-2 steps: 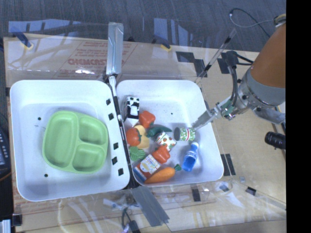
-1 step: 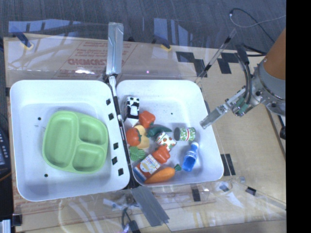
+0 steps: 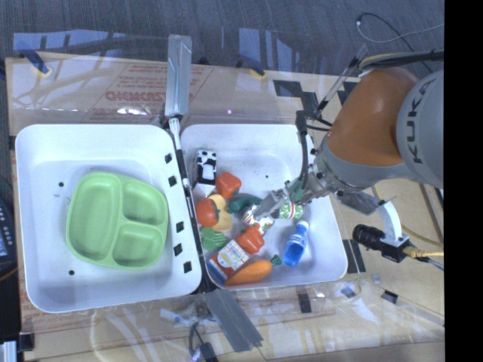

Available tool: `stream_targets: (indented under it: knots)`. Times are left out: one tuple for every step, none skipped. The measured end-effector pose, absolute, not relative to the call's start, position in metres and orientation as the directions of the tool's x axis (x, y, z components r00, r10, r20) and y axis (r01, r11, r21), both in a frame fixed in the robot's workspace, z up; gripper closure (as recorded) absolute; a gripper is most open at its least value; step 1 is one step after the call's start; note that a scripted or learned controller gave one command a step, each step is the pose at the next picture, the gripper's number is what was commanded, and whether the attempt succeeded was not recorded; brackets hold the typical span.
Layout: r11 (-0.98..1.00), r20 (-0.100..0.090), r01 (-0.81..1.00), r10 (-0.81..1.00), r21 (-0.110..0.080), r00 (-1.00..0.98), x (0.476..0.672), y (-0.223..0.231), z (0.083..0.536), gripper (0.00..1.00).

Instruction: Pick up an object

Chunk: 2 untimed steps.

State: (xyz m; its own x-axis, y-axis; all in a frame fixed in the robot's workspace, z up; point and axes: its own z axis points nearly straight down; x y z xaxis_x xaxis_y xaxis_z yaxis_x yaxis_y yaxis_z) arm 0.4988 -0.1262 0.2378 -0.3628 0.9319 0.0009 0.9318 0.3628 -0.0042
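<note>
The arm [image 3: 392,127] at the right of the frame is a thick, rounded grey body with a broad orange band bulging across its upper part. Dark capital letters run down the grey shell at the far right edge. Thin black cables loop above it toward the upper right. Below the band, the grey wrist narrows into a slim metallic gripper [image 3: 260,211] of silvery parts near the frame's centre.
</note>
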Motion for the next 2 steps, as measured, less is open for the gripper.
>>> stream_targets:
  knots:
    - [0.435, 0.003, 0.900, 0.900, -0.005, -0.435, 0.541, -0.103, 0.161, 0.00]
    - [0.406, 0.000, 0.914, 0.914, -0.001, -0.406, 0.609, -0.182, 0.163, 0.00]
